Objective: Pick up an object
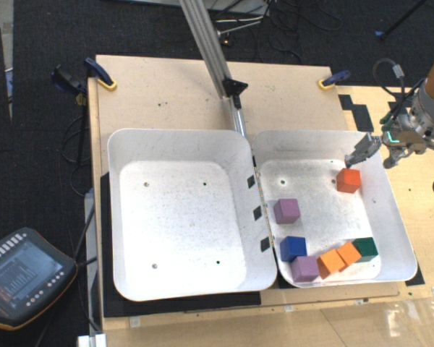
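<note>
My gripper (377,155) hangs over the far right corner of the right bin (315,154), and it is open with nothing between its fingers. An orange-red cube (349,181) lies on the bin floor just below and left of the left finger (363,150), apart from it. Further down the bin sit a purple cube (286,210), a blue cube (293,248), a second purple cube (305,268), an orange cube (333,259) and a green cube (364,249).
The left bin (130,150) stands beside the right one on the wooden bench. A slanted metal pole (210,49) reaches down to the bins' shared far edge. Clamps (101,74) grip the bench's far corners. A teach pendant (22,273) lies at lower left.
</note>
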